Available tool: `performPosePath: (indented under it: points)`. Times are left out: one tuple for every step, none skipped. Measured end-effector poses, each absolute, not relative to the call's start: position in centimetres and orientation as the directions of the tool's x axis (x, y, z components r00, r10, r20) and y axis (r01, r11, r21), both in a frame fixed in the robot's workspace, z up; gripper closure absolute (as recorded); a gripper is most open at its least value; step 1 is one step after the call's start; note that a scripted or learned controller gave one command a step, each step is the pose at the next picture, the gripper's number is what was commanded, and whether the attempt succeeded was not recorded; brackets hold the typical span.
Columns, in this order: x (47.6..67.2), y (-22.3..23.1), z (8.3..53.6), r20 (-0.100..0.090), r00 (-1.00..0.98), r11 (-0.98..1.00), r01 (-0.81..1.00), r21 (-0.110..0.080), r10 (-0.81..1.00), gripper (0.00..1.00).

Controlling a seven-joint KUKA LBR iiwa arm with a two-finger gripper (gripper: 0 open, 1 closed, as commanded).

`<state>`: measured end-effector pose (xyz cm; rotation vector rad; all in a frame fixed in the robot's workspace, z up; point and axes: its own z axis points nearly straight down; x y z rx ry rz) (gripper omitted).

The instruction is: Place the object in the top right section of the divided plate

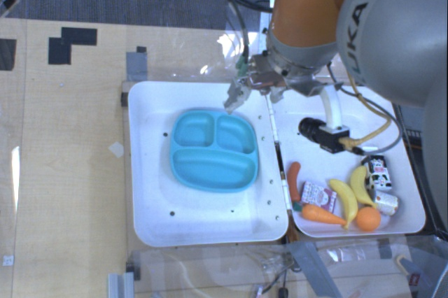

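Claw [232, 99] hanging just above the far right corner of the plate [210, 176], close to the rib between the bins. Spread or pressed together: cannot tell from this angle, tip too small and blurred. Cannot confirm anything pinched there.

Plate sections all bare blue. Target section [236, 136] directly below and slightly toward the camera from the claw.

Cannot tell which item counts as the object. Candidates all sit well off to the claw's right and nearer the camera, in the right bin [315, 158]: pepper [295, 176], carrot [322, 214], banana [344, 195], others clustered beside them.

Judgement, if something is held: shift slightly toward the camera to centre over the target section, descend low, release inside the ridges, not on them.

Pointing and long axis of the object: undetermined. For reference, pepper lies with its long axis running away from the camera; carrot crosswise, tip to the right.
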<state>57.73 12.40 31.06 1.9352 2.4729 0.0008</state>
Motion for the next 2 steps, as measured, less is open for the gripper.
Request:
performPosePath:
  points:
    - [57.72, 12.39, 31.04, -0.001, -0.241, 0.241, 0.971, 0.001, 0.971, 0.0]
    - [57.72, 12.39, 31.03, -0.001, -0.241, 0.241, 0.971, 0.001, 0.971, 0.0]
